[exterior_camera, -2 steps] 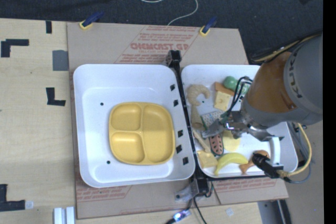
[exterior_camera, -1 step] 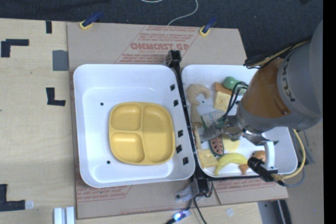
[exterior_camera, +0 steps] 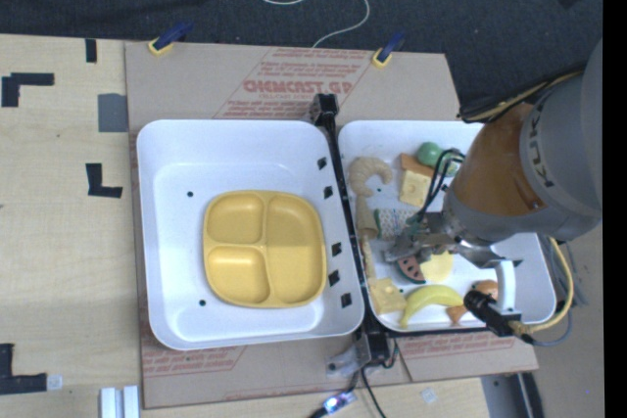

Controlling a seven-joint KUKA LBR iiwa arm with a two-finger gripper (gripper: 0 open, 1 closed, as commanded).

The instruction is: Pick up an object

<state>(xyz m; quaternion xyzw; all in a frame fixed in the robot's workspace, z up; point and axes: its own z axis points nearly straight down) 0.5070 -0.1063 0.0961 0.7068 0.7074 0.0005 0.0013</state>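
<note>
- A yellow divided plate (exterior_camera: 264, 248) lies in the left bin (exterior_camera: 167, 152).
- The claw (exterior_camera: 409, 245) hangs low over toy food in the right bin (exterior_camera: 534, 294), near a banana (exterior_camera: 429, 301).

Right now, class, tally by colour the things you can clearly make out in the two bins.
Yellow: 4 - plate, banana, cheese wedge, small piece
Green: 1 - ball
Beige: 1 - pastry
Orange: 1 - piece
Total: 7
More items lie half hidden under the arm; those cannot be counted.
</note>
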